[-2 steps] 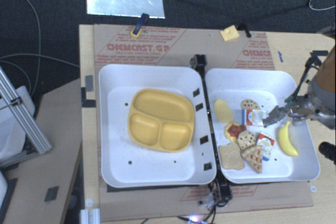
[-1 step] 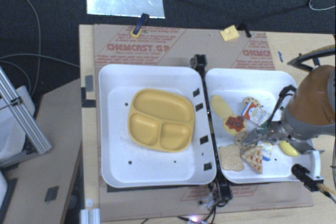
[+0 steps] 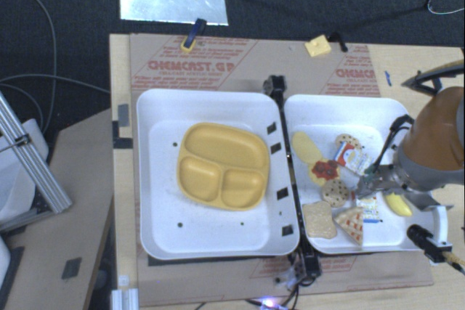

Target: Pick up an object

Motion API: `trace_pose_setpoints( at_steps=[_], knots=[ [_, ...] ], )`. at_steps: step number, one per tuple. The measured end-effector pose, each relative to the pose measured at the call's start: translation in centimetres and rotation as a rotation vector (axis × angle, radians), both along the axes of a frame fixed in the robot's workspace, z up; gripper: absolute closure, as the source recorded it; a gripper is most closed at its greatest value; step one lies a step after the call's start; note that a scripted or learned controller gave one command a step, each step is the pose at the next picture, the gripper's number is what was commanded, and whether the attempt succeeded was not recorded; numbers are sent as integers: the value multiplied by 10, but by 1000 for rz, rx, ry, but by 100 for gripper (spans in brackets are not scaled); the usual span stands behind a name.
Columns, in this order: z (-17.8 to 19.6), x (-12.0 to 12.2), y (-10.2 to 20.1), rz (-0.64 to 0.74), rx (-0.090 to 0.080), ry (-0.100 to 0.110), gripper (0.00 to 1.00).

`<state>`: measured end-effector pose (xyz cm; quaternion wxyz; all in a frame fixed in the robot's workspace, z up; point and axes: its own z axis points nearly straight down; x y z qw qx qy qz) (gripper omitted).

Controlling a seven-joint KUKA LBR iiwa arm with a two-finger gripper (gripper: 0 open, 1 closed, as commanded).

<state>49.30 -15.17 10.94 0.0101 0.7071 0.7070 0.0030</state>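
The gripper (image 3: 367, 181) is low in the right white bin (image 3: 330, 107); I cannot tell its state. It sits among toy foods: a round brown cookie (image 3: 335, 192) just left, a yellow banana-like piece (image 3: 397, 204) right. Settle squarely over one piece, avoiding neighbours. The yellow divided plastic tray (image 3: 221, 165) lies in the left bin (image 3: 156, 178).

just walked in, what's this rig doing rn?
The arm reaches from the right into the right bin, its gripper low among toy food: a yellow piece, a cookie, a pizza slice. Nothing visibly lifted. The left bin holds a yellow divided tray, untouched.
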Motion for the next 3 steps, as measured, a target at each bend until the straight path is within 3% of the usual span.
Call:
trace_pose_setpoints(
  at_steps=[1, 2, 3],
  knots=[
    [-1, 0, 0, 1, 1, 1, 0],
    [-20, 50, 43, 7, 5, 2, 0],
    [-20, 124, 54, 8, 9, 6, 0]
  ],
)
